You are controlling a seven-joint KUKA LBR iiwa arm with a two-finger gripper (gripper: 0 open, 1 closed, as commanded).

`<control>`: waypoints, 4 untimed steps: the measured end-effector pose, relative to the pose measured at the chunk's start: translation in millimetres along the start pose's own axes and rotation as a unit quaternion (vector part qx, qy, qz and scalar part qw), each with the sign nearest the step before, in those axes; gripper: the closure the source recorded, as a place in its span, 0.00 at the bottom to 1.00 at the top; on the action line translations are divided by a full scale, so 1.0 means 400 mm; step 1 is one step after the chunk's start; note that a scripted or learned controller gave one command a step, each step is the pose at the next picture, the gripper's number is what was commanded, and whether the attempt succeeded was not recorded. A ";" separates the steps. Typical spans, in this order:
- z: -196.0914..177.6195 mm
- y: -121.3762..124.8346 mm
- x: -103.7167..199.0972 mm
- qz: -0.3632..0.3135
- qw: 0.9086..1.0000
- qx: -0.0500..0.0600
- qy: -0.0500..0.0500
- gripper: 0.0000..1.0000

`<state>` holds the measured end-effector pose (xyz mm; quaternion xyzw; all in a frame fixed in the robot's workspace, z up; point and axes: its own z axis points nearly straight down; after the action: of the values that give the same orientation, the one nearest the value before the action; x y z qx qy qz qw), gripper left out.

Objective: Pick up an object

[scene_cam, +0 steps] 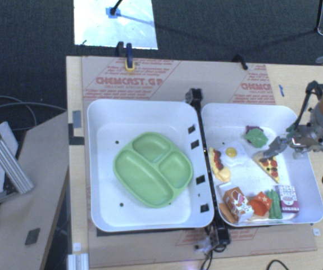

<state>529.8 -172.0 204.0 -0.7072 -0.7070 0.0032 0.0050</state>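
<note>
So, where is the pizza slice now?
The triangular toy pizza slice lies in the right white bin, below the green leafy toy, just beside the hand.

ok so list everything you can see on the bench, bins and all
shallow white plastic bins: two, white, side by side on the bench
divided plate: one, pale green, in the left bin
leafy toy: one, green, right bin, far side
toy pizza slice: one, yellow with red dots, right bin, middle
small carton: one, red and white, right bin, near corner
toy fried egg: one, white and yellow, right bin
gripper: one, grey, above the pizza slice
</note>
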 end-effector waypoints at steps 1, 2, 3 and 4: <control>-0.017 0.007 0.001 -0.002 1.000 -0.006 -0.001 0.00; 0.106 -0.014 0.010 -0.001 1.000 -0.005 -0.001 0.00; 0.229 -0.030 -0.008 0.000 1.000 -0.004 -0.001 0.00; 0.291 -0.024 -0.014 0.000 1.000 -0.009 -0.004 0.00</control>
<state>518.7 -177.3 87.7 -0.7073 -0.7069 -0.0003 -0.0039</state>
